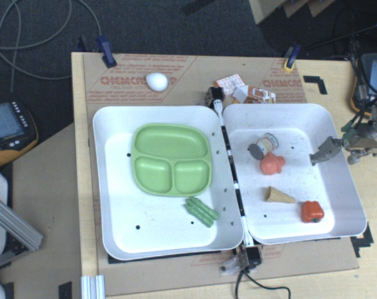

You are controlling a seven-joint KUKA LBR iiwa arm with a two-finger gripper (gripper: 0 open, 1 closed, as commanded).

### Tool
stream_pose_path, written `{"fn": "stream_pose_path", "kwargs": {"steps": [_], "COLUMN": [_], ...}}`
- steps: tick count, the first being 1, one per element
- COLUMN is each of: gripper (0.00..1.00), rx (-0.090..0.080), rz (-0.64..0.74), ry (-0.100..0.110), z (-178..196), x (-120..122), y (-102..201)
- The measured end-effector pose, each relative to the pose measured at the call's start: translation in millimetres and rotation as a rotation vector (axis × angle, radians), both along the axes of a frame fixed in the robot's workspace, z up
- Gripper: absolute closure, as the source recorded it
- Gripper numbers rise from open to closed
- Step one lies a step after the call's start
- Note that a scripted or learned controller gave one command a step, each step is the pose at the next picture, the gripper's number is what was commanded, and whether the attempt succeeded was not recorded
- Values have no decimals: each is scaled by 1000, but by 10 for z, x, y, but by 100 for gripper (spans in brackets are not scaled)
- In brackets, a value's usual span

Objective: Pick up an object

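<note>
While the gripper (322,152) hangs at the right bin's (300,114) right rim, whether it is apart or together I cannot tell; it holds nothing, likely staged for descent. Can (264,146), pink toy (272,164), wedge (279,195) and red pepper (311,212) lie inside.

Bright even overhead light, soft shadows

Red "CHEMCRA…" print, partly legible, on cardboard sheet (195,73)
</note>
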State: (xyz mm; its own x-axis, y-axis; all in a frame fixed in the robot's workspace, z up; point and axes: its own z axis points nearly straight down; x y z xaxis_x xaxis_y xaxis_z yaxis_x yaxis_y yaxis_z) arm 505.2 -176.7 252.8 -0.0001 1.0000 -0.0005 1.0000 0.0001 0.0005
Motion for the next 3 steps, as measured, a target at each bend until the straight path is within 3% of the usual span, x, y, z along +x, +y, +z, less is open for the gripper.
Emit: {"fn": "stream_pose_path", "kwargs": {"steps": [1, 2, 3], "gripper": [0, 0, 0], "rx": [0, 2, 2], "rz": [1, 1, 0], "ry": [0, 4, 3], "z": [-568, -1089, -1688], "x": [616, 693, 649], "y": [202, 564, 695]}}
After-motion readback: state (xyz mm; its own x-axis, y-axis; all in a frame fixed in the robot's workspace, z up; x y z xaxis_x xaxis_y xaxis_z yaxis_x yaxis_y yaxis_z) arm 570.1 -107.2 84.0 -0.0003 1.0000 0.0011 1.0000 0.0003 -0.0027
